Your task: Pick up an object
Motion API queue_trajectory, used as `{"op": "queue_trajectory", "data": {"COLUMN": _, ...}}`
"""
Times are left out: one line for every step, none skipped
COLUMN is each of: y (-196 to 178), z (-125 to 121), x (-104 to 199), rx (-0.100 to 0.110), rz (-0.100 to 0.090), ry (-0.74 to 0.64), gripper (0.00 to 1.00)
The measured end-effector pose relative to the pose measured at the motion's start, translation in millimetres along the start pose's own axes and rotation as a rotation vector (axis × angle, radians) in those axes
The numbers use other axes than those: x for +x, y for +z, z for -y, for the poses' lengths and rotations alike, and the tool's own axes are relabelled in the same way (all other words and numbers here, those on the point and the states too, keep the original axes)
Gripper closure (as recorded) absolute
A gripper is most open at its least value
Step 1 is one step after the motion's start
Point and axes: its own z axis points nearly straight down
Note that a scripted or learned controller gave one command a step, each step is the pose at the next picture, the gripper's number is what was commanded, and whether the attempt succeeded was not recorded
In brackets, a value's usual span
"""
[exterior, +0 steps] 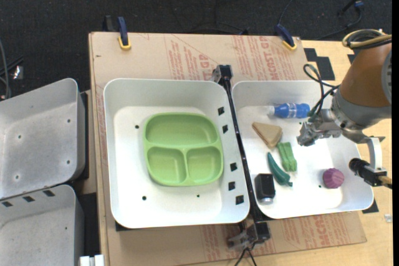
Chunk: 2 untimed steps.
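Several objects lie in the right bin (356, 199), and the gripper (310, 134) hovers over its middle; whether its jaws are parted cannot be told. Nearest is the green pepper (287, 156), just left and toward the camera, its long axis running near-to-far.

Plastic is shining, cardboard is lying dull

The green divided plate (184, 148) is looking like smooth, slightly glossy plastic; both white bins (118, 109) are showing a smooth plastic sheen; the worktop (168, 53) is appearing as matt brown printed cardboard.
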Motion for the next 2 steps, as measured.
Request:
{"op": "queue_trajectory", "data": {"y": -43, "z": -1, "x": 4, "rx": -0.004, "rz": 0.001, "ry": -0.003, "gripper": 1.00}}
{"op": "queue_trajectory", "data": {"y": -90, "z": -10, "x": 4, "rx": -0.005, "rz": 0.001, "ry": -0.003, "gripper": 1.00}}
